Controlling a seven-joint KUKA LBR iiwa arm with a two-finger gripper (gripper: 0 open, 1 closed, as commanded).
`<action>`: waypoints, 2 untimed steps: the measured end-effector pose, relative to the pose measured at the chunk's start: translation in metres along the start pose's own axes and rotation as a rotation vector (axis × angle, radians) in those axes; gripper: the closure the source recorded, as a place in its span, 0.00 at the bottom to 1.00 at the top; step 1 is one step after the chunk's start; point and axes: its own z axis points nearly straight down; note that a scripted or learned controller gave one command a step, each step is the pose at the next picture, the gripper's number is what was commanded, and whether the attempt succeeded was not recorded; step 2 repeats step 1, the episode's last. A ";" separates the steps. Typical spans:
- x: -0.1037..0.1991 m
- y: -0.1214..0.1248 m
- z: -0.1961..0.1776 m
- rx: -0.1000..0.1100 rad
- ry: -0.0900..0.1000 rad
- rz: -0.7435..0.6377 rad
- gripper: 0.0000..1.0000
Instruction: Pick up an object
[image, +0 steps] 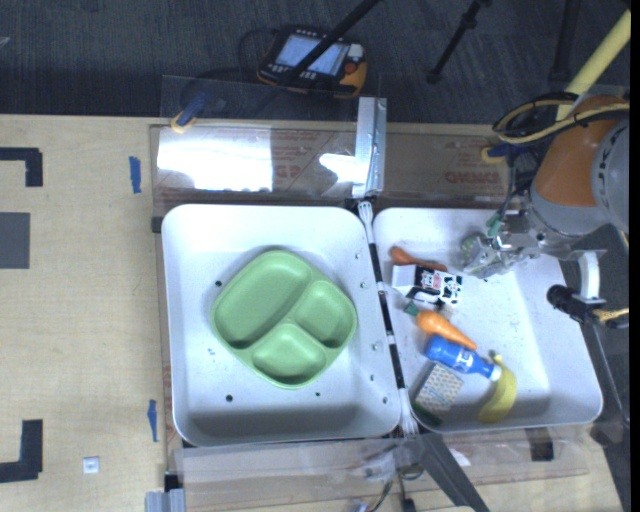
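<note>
The right bin (560, 350) holds several small objects along its left side. An orange stick-shaped toy (405, 256) lies at the top. Below it are a black-and-white box (436, 286), an orange carrot (443, 326), a blue bottle (455, 357) with a yellow cap, a yellow banana (500, 394) and a speckled flat piece (437, 388). My gripper (486, 254) hangs over the bin's upper right part, to the right of the orange stick and the box. It is open, with nothing between its fingers.
The left bin (190, 240) carries a green divided plate (285, 315). A metal divider (371, 150) and a clear sheet (250, 140) stand behind the bins. A handheld controller (310, 58) lies at the back. The arm's body (590, 180) and its cables crowd the right side.
</note>
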 end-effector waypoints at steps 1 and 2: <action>0.060 0.006 -0.076 0.008 0.002 0.055 1.00; 0.060 0.006 -0.076 0.008 0.002 0.055 1.00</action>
